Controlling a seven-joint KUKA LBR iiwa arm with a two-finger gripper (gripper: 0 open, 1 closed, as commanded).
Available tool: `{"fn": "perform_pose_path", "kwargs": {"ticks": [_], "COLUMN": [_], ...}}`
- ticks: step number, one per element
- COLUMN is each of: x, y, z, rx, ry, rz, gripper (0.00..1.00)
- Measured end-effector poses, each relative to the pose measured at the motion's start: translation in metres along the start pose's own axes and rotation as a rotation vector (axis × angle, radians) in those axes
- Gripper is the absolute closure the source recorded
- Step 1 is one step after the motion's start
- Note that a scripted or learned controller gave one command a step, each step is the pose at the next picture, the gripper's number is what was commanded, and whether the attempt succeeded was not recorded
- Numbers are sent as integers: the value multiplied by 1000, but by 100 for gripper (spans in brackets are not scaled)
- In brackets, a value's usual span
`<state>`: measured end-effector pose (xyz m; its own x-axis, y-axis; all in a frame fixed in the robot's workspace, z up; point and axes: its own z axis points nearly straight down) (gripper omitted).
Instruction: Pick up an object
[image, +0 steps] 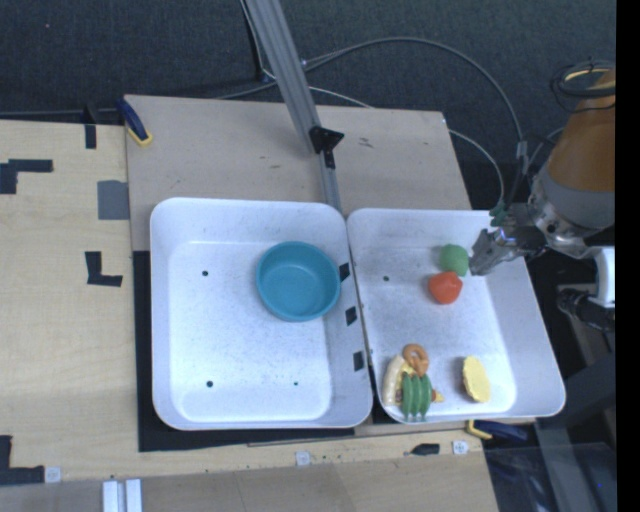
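Bins: two shallow white bins side by side on the desk (240, 150) — the left bin (200, 390) and the right bin (520, 330).
Left bin contents: one blue bowl (297, 281), upright, in the upper right part of the bin, near the edge shared with the other bin.
Right bin contents: five small items, as far as can be made out.
Green item: one green ball-like object (454, 258) near the upper right of the bin.
Red item: one red round object (445, 288) just below the green one, close to it or touching.
Yellow item: one yellow piece (476, 380) near the lower right corner.
Lower cluster: one orange-brown piece (414, 357) at the top, one pale yellow piece (394, 378) on the left, one green ridged piece (417, 394) at the bottom — all pressed together near the lower left of the bin.
Arm: one, grey with an orange band (583, 150), reaching in over the right rim of the right bin.
Gripper: one gripper (484, 256), its dark tip just beside the green ball-like object on that object's right; whether the jaws are wide, narrow or closed on anything cannot be told.
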<state>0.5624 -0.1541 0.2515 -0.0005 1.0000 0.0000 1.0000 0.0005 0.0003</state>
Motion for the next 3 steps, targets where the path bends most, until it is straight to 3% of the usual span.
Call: {"fn": "perform_pose_path", "kwargs": {"ticks": [2, 3], "x": [93, 144], "y": [13, 22], "z": [19, 10], "rx": [2, 0], "ry": [0, 1], "rz": [-3, -4], "gripper": [100, 100]}}
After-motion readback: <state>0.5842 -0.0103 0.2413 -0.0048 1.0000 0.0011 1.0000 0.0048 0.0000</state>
